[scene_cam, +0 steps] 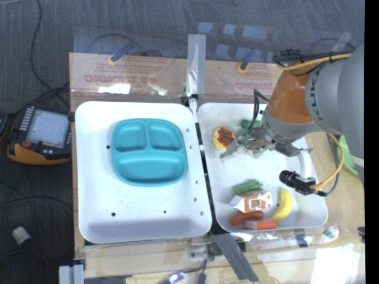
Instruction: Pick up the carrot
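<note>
The carrot (pixel 267 224) lies at the front edge of the right bin (pixel 308 176), just beside a brown sausage (pixel 244 218) and below a small orange-and-white carton (pixel 254 203), with a banana (pixel 284 205) to its right and a green pepper (pixel 247 187) behind. The gripper (pixel 246 144) hangs low near the back of the same bin, close to a pizza slice (pixel 224 138), well apart from the carrot; whether it is spread or closed cannot be told. The left bin (pixel 95 206) holds a teal divided plate (pixel 148 151).
</note>
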`<action>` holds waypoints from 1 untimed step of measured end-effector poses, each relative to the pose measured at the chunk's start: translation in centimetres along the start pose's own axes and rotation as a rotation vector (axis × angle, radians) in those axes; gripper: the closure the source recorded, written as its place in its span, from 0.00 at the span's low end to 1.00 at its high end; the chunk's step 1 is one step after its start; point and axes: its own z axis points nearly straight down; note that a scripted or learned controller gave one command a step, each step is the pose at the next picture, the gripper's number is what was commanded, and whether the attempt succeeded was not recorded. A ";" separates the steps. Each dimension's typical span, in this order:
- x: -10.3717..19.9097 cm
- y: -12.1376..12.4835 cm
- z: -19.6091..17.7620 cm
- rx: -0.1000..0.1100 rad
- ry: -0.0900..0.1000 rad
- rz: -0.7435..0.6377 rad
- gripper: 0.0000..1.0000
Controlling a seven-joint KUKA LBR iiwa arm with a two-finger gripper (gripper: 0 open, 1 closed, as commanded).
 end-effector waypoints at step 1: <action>2.2 -2.2 -6.5 -0.002 -0.001 0.013 0.00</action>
